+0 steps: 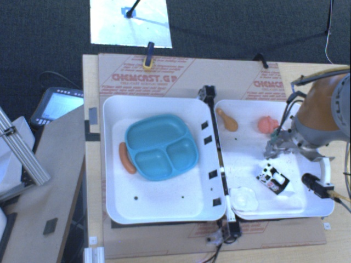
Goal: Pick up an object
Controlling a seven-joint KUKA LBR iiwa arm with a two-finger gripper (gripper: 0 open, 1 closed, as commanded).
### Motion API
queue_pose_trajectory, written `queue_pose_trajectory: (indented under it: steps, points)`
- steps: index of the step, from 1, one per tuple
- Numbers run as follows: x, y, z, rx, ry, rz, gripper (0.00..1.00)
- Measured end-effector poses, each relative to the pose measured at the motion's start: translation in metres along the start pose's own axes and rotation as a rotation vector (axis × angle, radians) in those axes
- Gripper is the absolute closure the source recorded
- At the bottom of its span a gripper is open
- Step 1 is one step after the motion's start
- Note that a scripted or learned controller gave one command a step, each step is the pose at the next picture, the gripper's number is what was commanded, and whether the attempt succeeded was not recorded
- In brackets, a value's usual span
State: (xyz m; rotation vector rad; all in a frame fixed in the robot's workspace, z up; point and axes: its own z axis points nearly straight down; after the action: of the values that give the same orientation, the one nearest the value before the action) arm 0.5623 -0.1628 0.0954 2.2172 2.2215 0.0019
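Black-white object (272, 178), pincer (272, 151) just above

The robot arm (329, 114): a rounded grey casing, a broad orange band, thin dark cables looping alongside.

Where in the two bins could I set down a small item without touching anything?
In the left bin, the floor below the blue divided plate is bare. In the right bin, bare floor lies between the drumstick toy and the black-and-white object. The right side is crowded: gripper, pink toy.
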Motion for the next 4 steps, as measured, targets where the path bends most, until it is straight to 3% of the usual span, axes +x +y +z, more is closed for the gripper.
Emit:
queue_pose_trajectory:
  steps: [2,3,4]
  points:
    - [0.004,0.018,-0.107,-0.005,-0.001,-0.004,1.00]
    - [0.004,0.019,-0.113,0.000,0.001,-0.003,1.00]
    - [0.062,0.026,-0.115,0.002,0.002,-0.008,1.00]
